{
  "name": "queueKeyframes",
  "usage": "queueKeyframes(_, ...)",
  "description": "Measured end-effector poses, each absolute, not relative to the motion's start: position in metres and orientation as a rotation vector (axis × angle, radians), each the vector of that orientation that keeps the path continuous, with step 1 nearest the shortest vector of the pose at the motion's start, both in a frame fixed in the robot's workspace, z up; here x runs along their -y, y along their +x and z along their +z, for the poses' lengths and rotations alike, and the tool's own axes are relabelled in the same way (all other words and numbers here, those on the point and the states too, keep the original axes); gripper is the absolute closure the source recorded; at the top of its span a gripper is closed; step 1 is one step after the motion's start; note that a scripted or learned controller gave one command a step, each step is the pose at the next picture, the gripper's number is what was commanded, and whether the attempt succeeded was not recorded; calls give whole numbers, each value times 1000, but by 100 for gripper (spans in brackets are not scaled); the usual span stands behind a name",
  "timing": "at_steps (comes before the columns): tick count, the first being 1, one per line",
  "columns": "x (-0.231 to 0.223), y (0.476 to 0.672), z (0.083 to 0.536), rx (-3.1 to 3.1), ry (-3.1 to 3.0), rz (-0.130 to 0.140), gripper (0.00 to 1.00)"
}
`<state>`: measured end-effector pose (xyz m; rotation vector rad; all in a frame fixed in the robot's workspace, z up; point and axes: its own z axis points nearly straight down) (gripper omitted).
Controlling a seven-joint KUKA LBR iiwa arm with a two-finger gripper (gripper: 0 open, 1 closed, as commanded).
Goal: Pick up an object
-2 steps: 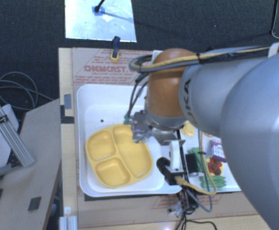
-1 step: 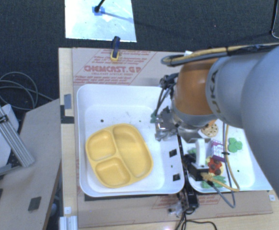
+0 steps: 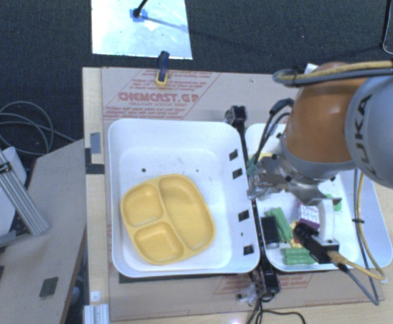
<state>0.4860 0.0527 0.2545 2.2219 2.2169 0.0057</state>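
- Even, bright overhead light washes the two white bins (image 3: 183, 137), nearly bleaching their rims.
- A metal plate (image 3: 141, 17) beyond the desk (image 3: 163, 90) glares pale blue.
- The grey-and-orange arm (image 3: 345, 130), nearest the lens, looks soft; shadows stay faint.

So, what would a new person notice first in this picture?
Probably the yellow divided tray, lying alone in the left bin. Then the grey and orange arm, which hangs low over the right bin and covers much of it, above a few small green objects.
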Motion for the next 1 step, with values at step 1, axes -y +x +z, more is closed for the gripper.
queueKeyframes(1,-107,486,257,-2231,2212,4,100)
